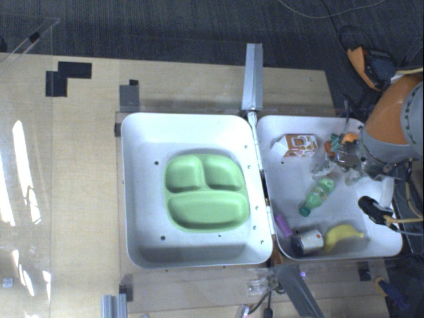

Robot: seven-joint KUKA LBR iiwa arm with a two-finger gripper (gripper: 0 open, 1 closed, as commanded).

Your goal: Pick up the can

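Camera view, looking down at a slant: my grey arm with its orange band enters at 3 o'clock and hangs over the upper right part of the right-hand shallow white bin. My two-finger claw sits low over that bin; its state I cannot tell, since the tip is a blur of metal parts.

Task item: the short silver metal can with a dark end lies on its side near the bin's lower wall, at 6 o'clock from the bin centre, well apart from my claw. A yellow curved banana lies just beside the can at its 3 o'clock. A green clear plastic bottle lies tilted between claw and can. A small orange and white carton rests at 11 o'clock in the same bin. A thin purple object lies against the bin's left wall.

The left-hand shallow white bin holds a light green three-compartment tray at its centre
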